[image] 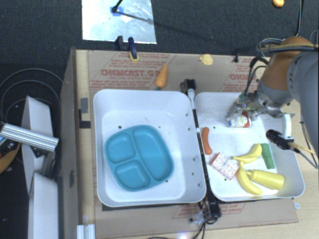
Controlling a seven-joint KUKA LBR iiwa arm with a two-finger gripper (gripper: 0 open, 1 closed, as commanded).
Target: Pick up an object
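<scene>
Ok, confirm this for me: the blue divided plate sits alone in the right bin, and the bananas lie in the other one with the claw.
Wrong bin. The camera view shows the blue divided plate alone in the left bin, not the right. The rest stands: the bananas lie in the other bin, where the claw is.

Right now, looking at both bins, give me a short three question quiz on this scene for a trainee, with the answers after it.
1. True or false: the blue divided tray lies in the left bin.
2. Which thing lies nearest the divider between the bins? A) the green block B) the orange hot dog C) the yellow bottle
3. Fill in: the gripper is over a small red and white ____ at the back of the right bin.

Key:
1. True.
2. B; the hot dog lies just right of the divider, near the red patterned packet and the two bananas.
3. Packet; whether it is gripped cannot be seen.
</scene>
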